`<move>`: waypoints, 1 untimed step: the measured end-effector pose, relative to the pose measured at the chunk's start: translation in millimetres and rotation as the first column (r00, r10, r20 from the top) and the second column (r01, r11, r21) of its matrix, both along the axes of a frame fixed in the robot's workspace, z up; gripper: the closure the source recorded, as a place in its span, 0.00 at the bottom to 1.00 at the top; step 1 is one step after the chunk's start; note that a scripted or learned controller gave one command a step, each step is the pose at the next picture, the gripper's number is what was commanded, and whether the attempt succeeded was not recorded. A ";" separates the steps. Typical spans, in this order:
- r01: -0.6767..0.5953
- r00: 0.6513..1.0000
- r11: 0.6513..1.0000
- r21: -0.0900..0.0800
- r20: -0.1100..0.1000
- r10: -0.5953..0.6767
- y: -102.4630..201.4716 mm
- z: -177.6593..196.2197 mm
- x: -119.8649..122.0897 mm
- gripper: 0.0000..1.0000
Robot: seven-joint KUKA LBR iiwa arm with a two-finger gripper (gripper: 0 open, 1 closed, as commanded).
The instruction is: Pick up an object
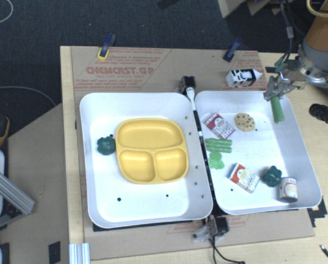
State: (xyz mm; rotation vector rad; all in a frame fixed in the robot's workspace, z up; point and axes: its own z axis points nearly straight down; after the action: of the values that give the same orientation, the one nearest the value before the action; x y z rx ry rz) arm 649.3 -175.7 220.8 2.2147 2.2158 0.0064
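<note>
Our gripper (276, 92) hangs above the right bin's (304, 147) far right rim, with a slim green stick (277, 111) dangling between its closed fingers, lifted off the bin floor. To do this well, we judge we should rise straight up and steadily, because the stick hangs from its top end and a sideways jerk could swing it loose.
</note>
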 end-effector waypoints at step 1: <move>-0.001 1.000 1.000 0.001 -0.004 0.001 0.0 5.1 0.9 1.00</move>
State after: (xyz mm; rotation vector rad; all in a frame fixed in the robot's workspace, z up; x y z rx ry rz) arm 650.1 -175.6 225.8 2.2166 2.2195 0.0029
